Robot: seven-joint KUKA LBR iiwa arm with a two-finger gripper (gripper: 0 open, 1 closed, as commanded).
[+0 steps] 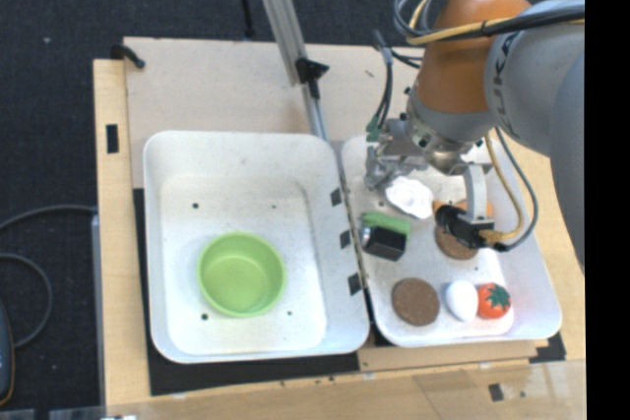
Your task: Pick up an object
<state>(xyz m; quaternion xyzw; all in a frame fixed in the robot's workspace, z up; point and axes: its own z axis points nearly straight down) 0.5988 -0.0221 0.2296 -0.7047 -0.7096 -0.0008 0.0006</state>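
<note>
Your claw [386, 174] sits low in right bin [536, 295], at its 11 o'clock corner, beside white crumpled object [411, 197]: likely target. Claw opening: cannot tell, wrist blocks view. Nothing visibly held. Green bowl [242, 273] alone in left bin [167, 162], untouched.

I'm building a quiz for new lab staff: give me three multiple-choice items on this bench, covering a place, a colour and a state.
1. Where does the round green plastic bowl sit?
A. left white bin
B. right white bin
C. bare bench

2. What colour is the band above the arm's wrist?
A. blue
B. orange
C. yellow

3. How does the bowl stand?
A. tipped on its side
B. upside down
C. upright, mouth up

Answers: 1 A, it rests on the floor of the left white bin. 2 B, the band is orange. 3 C, its hollow inside faces the camera.
</note>
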